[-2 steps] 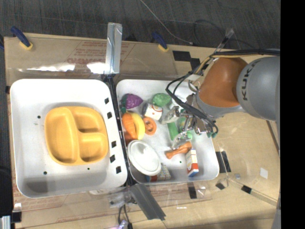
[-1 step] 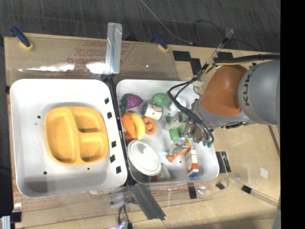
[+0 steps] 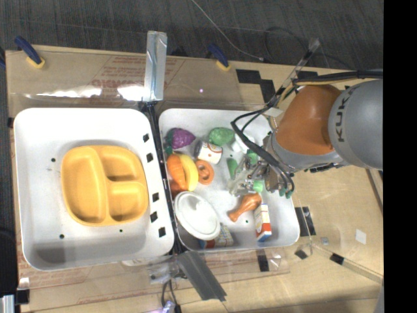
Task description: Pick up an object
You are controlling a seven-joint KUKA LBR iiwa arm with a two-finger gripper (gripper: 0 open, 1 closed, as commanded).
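My gripper [image 3: 251, 177] is down in the right bin [image 3: 287, 222], among the toy food near its middle right. Just below it lies an orange drumstick [image 3: 244, 207], and a small green piece [image 3: 232, 167] sits to its left. Other items in that bin are a purple grape bunch [image 3: 180, 137], a green leafy piece [image 3: 221, 135], a white cup with a red mark [image 3: 210, 152], an orange-and-yellow fruit [image 3: 180, 172], a white bowl [image 3: 197, 216] and a small carton [image 3: 262, 222]. Cables and the wrist hide the finger gap.
The left bin [image 3: 32, 135] holds a yellow divided tray [image 3: 104, 182]. The arm's orange band [image 3: 306, 119] and grey body overhang the right bin's right wall. Black cables loop over the bin's upper right. Blue clamps grip the cardboard's far edge.
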